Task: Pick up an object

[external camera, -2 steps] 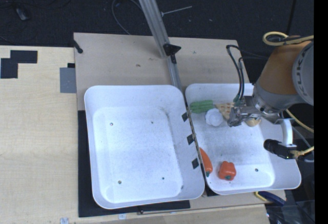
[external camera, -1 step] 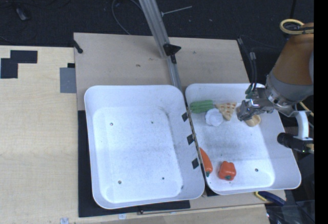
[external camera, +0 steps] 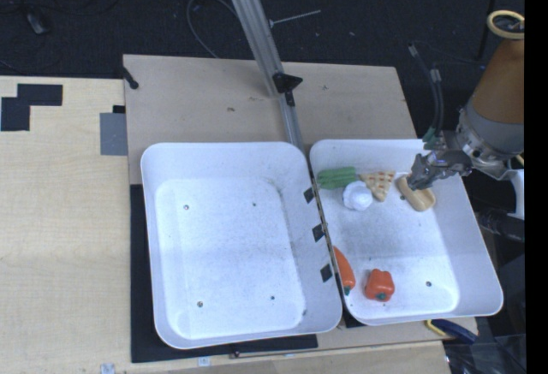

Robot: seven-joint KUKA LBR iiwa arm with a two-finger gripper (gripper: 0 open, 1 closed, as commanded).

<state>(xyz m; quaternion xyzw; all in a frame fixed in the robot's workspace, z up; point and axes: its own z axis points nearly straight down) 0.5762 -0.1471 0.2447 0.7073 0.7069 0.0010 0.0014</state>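
Right bin: hand at 2 o'clock, just above tan piece. Green item, white ball, waffle-patterned wedge clustered at 11 o'clock. Red pepper at 6 o'clock; orange item against left wall.
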